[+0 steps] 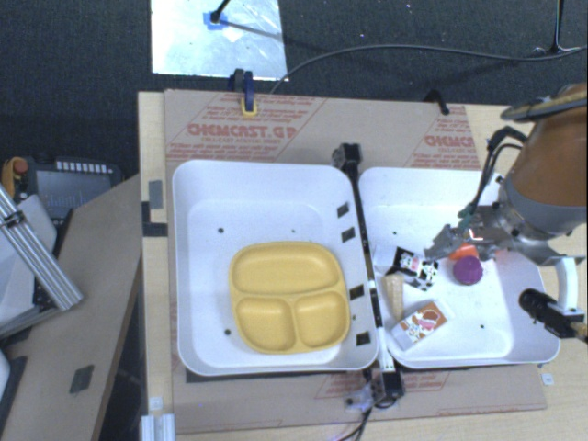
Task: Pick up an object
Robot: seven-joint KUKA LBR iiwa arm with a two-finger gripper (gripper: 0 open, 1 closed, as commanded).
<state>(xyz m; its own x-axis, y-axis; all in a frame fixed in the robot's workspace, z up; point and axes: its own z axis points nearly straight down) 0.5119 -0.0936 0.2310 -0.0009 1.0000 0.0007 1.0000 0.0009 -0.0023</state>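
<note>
The arm (548,168) reaches in from the frame's right edge, wrist bent down over the right bin (487,343). Its gripper (452,243) hovers just left of a purple ball (468,270); whether it is released or clenched cannot be told. A yellow tray (287,294) sits in the left bin (197,274).

Dark carpet (83,44) is seen beyond the bench, where a shiny foil sheet (219,24) is laid. Brown printed cardboard (276,122) is spread over the wooden benchtop (147,136).
</note>
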